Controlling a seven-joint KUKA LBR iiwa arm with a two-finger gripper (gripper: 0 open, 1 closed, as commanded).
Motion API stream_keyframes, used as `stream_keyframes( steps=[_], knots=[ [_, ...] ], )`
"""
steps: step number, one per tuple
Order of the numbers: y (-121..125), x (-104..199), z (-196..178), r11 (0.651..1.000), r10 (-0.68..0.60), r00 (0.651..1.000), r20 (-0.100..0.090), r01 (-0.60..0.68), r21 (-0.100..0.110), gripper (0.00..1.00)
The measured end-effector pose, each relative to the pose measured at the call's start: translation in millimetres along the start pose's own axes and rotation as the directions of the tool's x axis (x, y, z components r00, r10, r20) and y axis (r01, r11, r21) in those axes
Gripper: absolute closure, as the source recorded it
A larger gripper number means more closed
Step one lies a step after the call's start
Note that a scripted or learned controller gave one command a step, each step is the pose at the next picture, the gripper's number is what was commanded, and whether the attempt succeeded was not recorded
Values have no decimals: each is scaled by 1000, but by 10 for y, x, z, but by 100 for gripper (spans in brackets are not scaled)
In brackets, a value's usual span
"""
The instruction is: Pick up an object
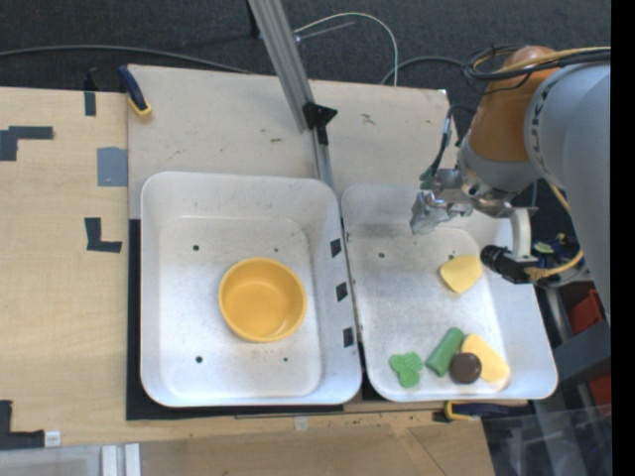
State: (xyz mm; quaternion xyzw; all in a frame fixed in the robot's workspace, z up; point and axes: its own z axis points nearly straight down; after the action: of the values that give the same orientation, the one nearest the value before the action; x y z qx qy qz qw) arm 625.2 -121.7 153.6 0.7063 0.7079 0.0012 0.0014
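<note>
Bench top of pale wood [60, 266] on dark carpet [417, 18], bearing two white bins. Left bin [169, 206] holds a yellow bowl [262, 298] near its centre. Right bin [382, 296] holds a yellow wedge [461, 274] by its right edge; green leaf [406, 368], green stick [445, 351], brown ball [465, 367] and yellow piece [489, 361] along its front edge. Gripper [429, 212] sits over the back edge, nothing visibly held; its opening cannot be told.

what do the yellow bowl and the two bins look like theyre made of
Yellow bowl: probably moulded plastic, judging by its even colour, smooth rounded wall and soft matte sheen. Left bin and right bin: likely thin formed plastic, white, with rounded corners and rolled rims; both are speckled with dark scuffs.
</note>
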Motion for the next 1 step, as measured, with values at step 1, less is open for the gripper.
stream_keyframes(
  steps=[1],
  knots=[
    [-50, 74, -483, 1000, 0, 1000, 0, 0, 0, 100]
  ],
)
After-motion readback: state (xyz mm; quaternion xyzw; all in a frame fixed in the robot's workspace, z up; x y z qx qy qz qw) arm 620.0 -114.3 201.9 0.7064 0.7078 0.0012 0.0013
